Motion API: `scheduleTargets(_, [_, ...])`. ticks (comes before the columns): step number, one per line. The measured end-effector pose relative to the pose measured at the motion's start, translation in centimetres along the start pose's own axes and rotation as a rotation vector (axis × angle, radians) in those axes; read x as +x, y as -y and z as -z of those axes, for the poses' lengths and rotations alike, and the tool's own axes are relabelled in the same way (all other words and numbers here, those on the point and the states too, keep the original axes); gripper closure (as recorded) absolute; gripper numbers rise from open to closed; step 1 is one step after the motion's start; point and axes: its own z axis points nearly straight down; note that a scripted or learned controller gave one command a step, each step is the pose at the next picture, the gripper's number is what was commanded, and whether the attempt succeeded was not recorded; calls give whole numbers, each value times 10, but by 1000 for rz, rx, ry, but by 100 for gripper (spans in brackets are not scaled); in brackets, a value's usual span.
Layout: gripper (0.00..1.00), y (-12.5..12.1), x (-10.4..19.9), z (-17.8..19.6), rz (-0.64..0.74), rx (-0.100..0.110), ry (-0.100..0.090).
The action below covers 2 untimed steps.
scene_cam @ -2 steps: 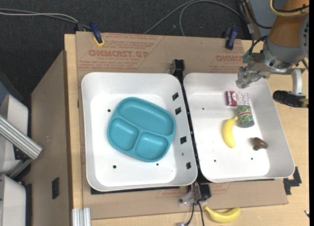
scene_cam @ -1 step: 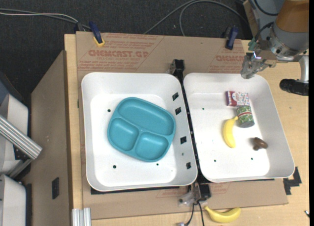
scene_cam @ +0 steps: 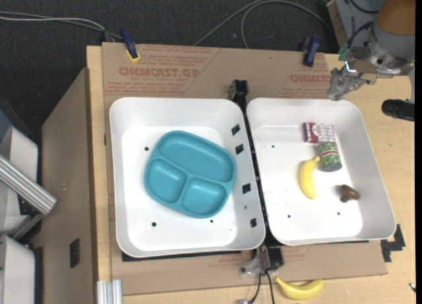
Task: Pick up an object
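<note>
In the right bin [scene_cam: 283,223] lie a yellow banana [scene_cam: 307,177], a small can with a green label [scene_cam: 329,155], a red and white packet [scene_cam: 318,131] and a small brown object [scene_cam: 349,194]. My gripper [scene_cam: 341,85] hangs above the far right corner of that bin, just outside its rim, with nothing seen between its parts. The arm comes in from the upper right.
The left bin [scene_cam: 132,230] holds a teal divided plate [scene_cam: 190,173]. A second banana [scene_cam: 303,288] lies on the bench below the bins. Two blue clamps [scene_cam: 130,45] [scene_cam: 310,50] hold the cardboard at the far edge. Cables run behind.
</note>
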Motion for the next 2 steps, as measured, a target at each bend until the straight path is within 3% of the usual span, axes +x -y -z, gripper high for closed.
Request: scheduleTargets(2, [100, 52, 99, 9, 4, 7, -4])
